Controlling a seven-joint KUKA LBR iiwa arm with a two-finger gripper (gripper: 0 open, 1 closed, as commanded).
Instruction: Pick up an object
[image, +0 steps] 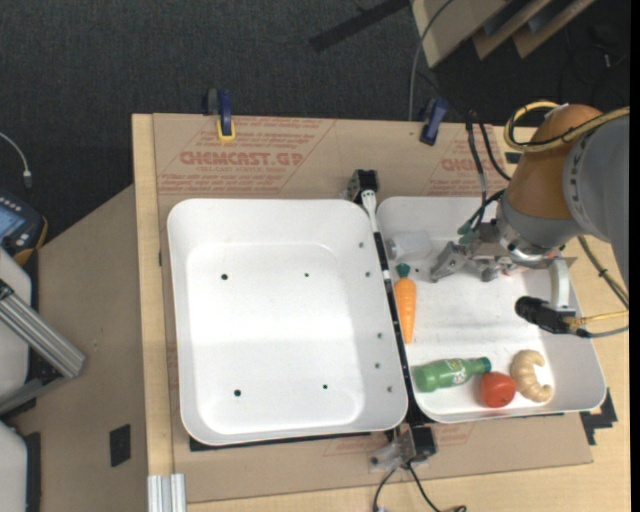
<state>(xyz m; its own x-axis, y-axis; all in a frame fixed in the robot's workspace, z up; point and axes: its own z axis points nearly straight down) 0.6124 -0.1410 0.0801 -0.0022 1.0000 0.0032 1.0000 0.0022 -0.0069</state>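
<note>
Your gripper (447, 266) sits low in right bin (440, 212) (fingers spread, nothing between), just right of carrot (405, 309); green bottle (450, 373), tomato (497, 389), croissant (532, 375) along near wall.

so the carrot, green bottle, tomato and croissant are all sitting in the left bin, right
Not quite: the bin is wrong. The camera view shows the carrot, green bottle, tomato and croissant all in the right bin, the carrot along its left wall and the other three near its front edge. The gripper is over that same bin, farther back.
</note>
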